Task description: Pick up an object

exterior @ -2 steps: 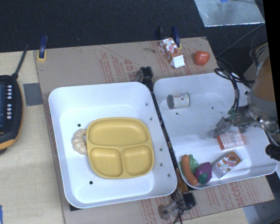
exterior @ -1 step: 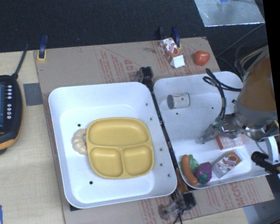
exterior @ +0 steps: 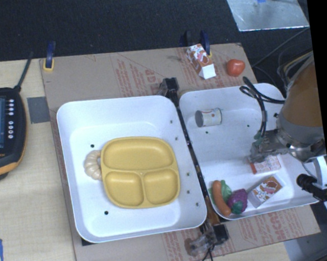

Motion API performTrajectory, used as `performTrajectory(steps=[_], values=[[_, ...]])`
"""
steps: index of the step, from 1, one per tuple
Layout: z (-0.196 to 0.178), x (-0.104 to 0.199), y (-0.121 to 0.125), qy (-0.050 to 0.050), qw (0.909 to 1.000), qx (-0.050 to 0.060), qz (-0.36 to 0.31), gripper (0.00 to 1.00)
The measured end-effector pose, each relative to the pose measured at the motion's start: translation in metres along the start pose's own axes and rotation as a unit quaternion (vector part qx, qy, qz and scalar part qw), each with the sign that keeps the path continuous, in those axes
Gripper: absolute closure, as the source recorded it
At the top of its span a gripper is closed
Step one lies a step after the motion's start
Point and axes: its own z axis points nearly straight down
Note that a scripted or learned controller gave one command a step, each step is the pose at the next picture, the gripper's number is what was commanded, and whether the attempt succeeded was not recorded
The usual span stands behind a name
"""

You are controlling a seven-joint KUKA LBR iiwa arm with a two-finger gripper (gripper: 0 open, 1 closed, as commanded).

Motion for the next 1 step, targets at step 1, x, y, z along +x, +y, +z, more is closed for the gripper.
performTrajectory(steps=[1], values=[[0.0,0.0001,0.0,0.0,1.0,0.0,0.0,0.0]])
